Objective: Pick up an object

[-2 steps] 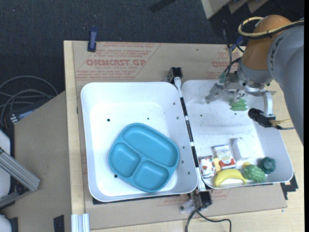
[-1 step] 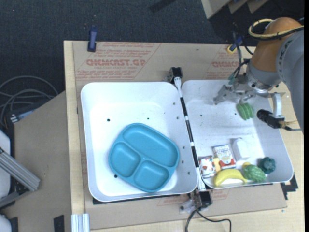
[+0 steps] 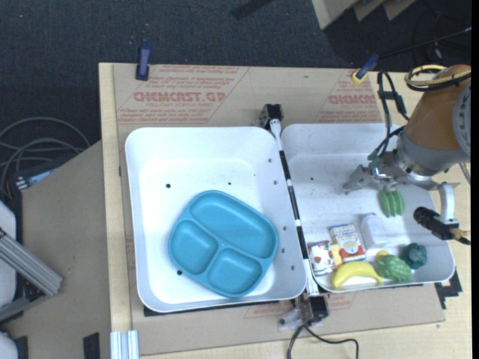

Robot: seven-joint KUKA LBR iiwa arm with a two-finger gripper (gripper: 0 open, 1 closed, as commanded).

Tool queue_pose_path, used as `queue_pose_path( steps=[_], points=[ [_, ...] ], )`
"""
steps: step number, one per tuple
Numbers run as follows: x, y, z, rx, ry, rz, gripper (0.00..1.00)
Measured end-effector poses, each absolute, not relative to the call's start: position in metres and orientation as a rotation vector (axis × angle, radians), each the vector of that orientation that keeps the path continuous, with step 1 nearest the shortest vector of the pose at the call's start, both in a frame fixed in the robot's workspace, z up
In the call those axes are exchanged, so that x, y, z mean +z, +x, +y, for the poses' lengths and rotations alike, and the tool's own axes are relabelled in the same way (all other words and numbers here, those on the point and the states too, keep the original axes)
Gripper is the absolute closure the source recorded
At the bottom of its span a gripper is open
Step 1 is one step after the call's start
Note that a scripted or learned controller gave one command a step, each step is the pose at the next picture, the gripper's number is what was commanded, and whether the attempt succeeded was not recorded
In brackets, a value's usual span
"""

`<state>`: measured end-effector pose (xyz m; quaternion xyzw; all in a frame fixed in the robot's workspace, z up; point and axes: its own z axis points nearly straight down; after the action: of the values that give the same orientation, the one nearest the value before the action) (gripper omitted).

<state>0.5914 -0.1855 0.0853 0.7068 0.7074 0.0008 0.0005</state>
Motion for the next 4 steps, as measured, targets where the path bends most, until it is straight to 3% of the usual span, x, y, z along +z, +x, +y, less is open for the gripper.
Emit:
queue_pose_path(
  steps=[1, 2, 3, 4],
  points=[
    [0.086, 0.667, -0.208, 0.003, 2.221, 2.225, 0.00],
    [0.100, 0.614, -0.221, 0.004, 2.222, 2.228, 0.00],
    [0.084, 0.567, -0.207, -0.001, 2.223, 2.222, 0.00],
    [0.095, 0.567, -0.207, 0.001, 2.222, 2.219, 1.00]
  ],
)
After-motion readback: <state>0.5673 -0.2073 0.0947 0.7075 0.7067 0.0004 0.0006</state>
